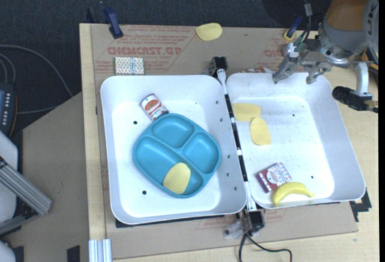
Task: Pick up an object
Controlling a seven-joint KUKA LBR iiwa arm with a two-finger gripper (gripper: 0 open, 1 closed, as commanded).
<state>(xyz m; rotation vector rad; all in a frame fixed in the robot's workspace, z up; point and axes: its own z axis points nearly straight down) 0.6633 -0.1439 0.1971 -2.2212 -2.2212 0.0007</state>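
Note:
My gripper (298, 76) hovers over the far edge of the right bin (343, 134), its two fingers spread open with nothing between them. Inside that bin, two yellow chips (246, 111) (260, 131) lie near the left wall. A red packet (275, 175) and a yellow banana (290, 193) sit at the near edge. The left bin (117, 134) holds a blue divided plate (180, 146) with a yellow piece (177, 178) in its near compartment. A small red-and-white can (154, 106) lies beside the plate, on its far side.
On the bench beyond the bins lie a yellow chip (209, 31), a small patterned packet (129, 65) and a blue clip (112, 23). A black clamp (218, 65) sits where the two bins meet. Cables hang behind the arm at top right.

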